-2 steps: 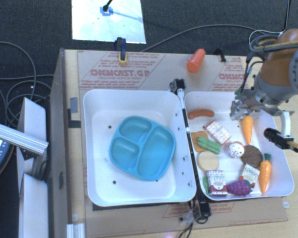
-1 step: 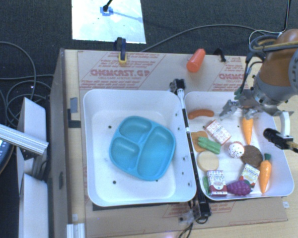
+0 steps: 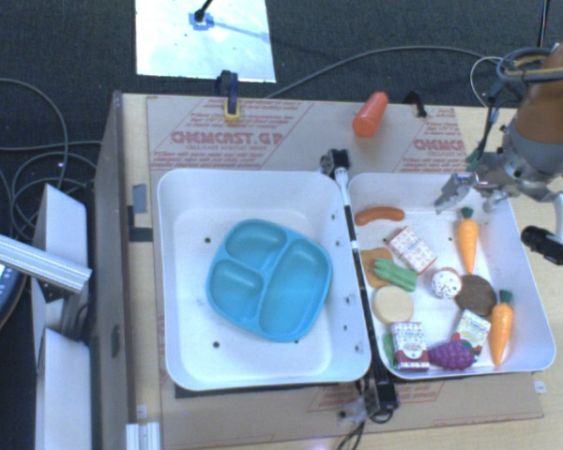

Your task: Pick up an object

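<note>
**Hand parked over the back of the right bin, nothing picked yet**

So I've got the hand (image 3: 476, 191) hanging over the far right corner of the right bin (image 3: 537, 309), fingers spread apart with nothing between them. Closest target is the upright-ish carrot (image 3: 467, 242), lying just below the fingertips, green top pointing toward the hand. That's the one I'd go for.

My take on doing it well: come straight down and close across the narrow width of the carrot, not along its length, and aim for the thicker upper half so it doesn't squirt out. It sits a bit apart from its neighbours, so the fingers should have room on both sides. The bin's back wall is close though, so I'd watch that the far finger doesn't land on it.

Working outward: a small red-and-white box (image 3: 412, 248) sits to the carrot's left, a sausage (image 3: 379, 216) further back-left, a round sprinkled thing (image 3: 446, 283) and a brown cookie-looking disc (image 3: 476, 295) just below. A second carrot (image 3: 500, 326) lies near the front right, next to purple grapes (image 3: 453, 354) and another little carton (image 3: 409, 342). The left bin (image 3: 183, 251) holds a blue divided plate (image 3: 267, 278). An orange cylinder thing (image 3: 370, 113) sits on the tabletop (image 3: 291, 129) behind the bins.

Hard to read: how high the hand actually is above the carrot, since the slanted view flattens it. The arm (image 3: 549, 111) is cut off at the frame edge, and the front pile overlaps enough that I can't tell what's touching what.
</note>
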Robot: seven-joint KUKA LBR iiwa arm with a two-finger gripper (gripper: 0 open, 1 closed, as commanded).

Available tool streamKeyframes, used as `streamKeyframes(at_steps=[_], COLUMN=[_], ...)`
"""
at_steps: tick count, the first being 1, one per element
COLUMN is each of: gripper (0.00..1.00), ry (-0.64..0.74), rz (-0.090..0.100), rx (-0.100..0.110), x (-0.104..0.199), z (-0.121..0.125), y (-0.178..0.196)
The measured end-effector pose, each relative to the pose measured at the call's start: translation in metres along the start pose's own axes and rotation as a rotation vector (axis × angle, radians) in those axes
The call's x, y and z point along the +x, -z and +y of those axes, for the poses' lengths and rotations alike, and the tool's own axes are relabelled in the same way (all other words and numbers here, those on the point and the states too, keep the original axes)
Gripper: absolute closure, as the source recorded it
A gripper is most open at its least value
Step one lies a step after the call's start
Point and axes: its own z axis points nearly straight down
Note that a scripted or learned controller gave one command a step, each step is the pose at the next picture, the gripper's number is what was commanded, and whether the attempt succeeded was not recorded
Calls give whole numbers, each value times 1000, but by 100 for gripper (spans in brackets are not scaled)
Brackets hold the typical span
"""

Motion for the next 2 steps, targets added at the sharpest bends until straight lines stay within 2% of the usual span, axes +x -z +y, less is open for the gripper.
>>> streamKeyframes(at_steps=[1, 2], gripper=[0, 100], ry=[-1, 0], rz=[1, 0], rx=[3, 0], x=[-29, -30], z=[-9, -7], y=[-91, -79])
